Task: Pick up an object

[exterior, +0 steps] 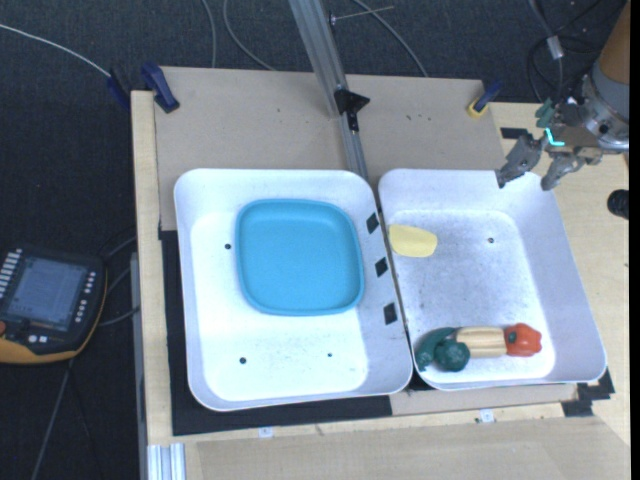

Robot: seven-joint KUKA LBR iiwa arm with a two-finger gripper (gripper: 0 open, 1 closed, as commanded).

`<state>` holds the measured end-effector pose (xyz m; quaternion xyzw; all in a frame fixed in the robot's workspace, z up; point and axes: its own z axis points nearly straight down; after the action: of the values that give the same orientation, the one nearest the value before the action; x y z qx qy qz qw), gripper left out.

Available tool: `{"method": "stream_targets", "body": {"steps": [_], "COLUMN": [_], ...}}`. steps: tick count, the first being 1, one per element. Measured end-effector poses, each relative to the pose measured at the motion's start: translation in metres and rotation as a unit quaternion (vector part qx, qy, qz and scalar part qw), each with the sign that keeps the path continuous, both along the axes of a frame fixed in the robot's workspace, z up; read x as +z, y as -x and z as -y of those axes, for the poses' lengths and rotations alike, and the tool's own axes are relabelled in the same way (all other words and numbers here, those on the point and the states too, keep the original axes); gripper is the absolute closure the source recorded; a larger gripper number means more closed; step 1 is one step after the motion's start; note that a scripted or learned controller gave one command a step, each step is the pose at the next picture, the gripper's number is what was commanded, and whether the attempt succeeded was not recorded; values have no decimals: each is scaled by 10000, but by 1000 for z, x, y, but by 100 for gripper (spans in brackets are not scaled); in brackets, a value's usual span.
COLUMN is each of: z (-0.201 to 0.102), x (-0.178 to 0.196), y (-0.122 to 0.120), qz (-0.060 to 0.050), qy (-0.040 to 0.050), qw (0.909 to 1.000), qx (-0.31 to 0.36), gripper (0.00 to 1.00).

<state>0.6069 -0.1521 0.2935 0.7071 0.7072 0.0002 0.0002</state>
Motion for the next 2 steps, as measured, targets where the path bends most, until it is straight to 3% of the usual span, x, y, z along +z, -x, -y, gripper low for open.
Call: {"method": "stream_targets", "body": {"steps": [1,2], "z": [0,0], "x": [0,-42], "y": [0,2], "qz": [0,-15], "qy": [0,-2], "qw": [10000,10000], "qx": [0,1], "gripper": [0,0]}}
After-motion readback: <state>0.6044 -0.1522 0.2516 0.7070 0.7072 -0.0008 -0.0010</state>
